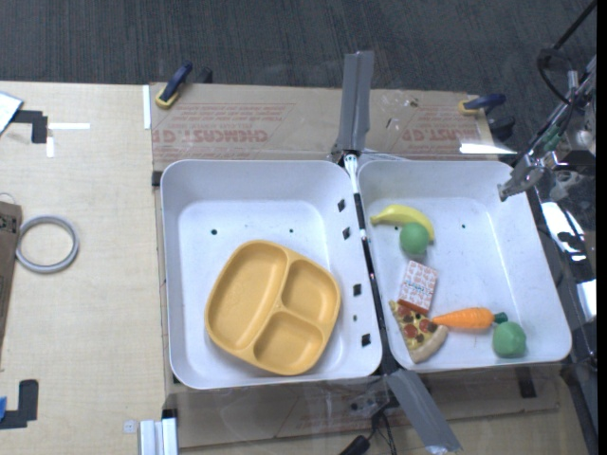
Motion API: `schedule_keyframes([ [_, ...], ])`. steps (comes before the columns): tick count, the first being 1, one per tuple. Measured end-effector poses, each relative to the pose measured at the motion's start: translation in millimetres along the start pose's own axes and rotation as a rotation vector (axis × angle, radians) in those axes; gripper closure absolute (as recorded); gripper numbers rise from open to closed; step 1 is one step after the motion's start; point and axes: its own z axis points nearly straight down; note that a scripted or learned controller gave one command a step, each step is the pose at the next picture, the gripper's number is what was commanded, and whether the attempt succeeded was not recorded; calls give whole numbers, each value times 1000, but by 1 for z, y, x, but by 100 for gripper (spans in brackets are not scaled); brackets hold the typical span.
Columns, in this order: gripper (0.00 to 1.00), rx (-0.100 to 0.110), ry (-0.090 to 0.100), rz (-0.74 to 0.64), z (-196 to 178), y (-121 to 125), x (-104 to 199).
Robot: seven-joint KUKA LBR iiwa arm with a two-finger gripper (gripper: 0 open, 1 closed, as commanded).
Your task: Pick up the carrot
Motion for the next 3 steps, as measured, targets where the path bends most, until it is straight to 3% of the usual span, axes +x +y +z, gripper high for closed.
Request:
schedule_keyframes([
  [1, 0, 1, 1, -23, 81, -64, 44],
  [2, 0, 1, 1, 79, 126, -112, 35],
  [3, 0, -7, 1, 136, 168, -109, 89],
])
